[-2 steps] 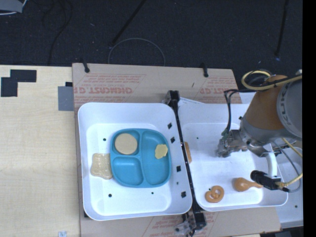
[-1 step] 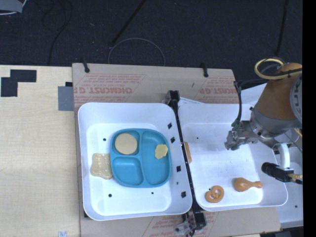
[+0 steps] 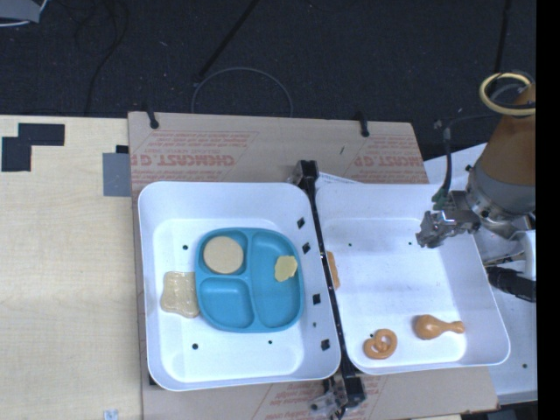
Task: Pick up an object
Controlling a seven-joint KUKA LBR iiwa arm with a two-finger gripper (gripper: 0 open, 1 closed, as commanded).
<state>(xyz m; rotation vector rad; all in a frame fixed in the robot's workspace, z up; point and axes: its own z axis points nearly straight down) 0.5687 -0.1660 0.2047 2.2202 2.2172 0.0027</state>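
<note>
In the left bin (image 3: pixel 166 208) lies a blue divided plate (image 3: pixel 248 280) with a round tan cookie (image 3: pixel 222 255) and a small yellow piece (image 3: pixel 286 269) on it; a pale bread slice (image 3: pixel 179 294) rests against its left edge. The right bin (image 3: pixel 398 261) holds a tan pretzel (image 3: pixel 380 344), a chicken drumstick (image 3: pixel 437 326) and a small orange piece (image 3: pixel 332 269) at its left wall. My gripper (image 3: pixel 435 227) hangs over the right bin's far right corner, well away from the food, with nothing seen in it.
The grey arm with its orange band (image 3: pixel 507 147) enters from the right above the right bin's edge. A black divider (image 3: pixel 317 261) runs between the bins. Cardboard (image 3: pixel 262 147) lies under both bins, with dark floor and cables behind.
</note>
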